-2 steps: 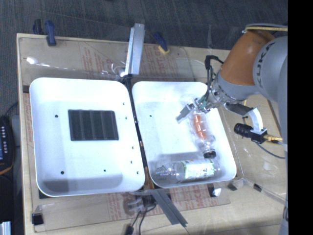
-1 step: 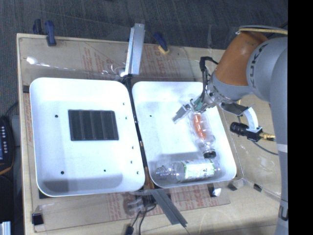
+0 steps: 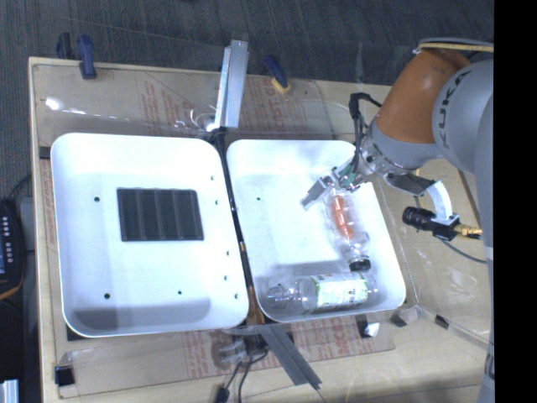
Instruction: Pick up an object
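My gripper [image 3: 334, 185] hangs over the upper right part of the right bin [image 3: 277, 166], under the arm's orange band. Just below it lies a clear bottle with orange contents and a black cap [image 3: 346, 222], running toward the bin's lower right. The bottle's upper end sits right at the gripper's tip, and I cannot see whether they touch. Along the bin's front wall lies a second clear bottle with a green and white label [image 3: 323, 293]. In the left bin [image 3: 75, 250] rests a flat dark grey ribbed rectangle [image 3: 159, 214].
A metal bar [image 3: 232, 82] stands up behind the seam between the bins. Blue clamps [image 3: 86, 55] grip the bench's back edge. A black cable fitting [image 3: 424, 219] hangs off the arm to the right of the right bin.
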### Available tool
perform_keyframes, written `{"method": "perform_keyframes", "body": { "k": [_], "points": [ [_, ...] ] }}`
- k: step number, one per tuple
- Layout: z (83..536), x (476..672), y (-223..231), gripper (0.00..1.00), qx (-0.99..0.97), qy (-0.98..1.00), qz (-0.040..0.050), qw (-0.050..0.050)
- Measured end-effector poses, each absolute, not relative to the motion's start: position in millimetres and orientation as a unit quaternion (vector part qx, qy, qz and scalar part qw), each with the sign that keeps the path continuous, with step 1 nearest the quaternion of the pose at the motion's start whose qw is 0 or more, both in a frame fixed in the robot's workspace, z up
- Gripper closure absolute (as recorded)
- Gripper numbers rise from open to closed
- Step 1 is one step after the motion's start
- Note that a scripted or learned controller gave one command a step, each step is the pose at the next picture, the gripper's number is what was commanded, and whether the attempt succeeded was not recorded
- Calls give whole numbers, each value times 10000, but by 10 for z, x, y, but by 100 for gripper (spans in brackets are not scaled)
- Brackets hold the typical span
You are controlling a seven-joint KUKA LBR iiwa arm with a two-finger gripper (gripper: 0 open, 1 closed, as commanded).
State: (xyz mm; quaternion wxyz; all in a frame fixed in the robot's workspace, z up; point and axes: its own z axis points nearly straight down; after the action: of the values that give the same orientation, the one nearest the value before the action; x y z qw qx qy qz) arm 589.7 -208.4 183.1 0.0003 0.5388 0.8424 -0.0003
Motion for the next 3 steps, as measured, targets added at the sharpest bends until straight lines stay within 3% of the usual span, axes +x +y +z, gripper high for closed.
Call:
{"method": "perform_keyframes", "body": {
  "k": [1, 2, 3],
  "points": [
    [1676, 6077, -2093, 0, 5297, 8482, -2, 7],
    [1676, 6077, -2093, 0, 5297, 8482, -2, 8],
    [1848, 5838, -2088, 0, 5273, 8497, -5, -13]
  ]
}}
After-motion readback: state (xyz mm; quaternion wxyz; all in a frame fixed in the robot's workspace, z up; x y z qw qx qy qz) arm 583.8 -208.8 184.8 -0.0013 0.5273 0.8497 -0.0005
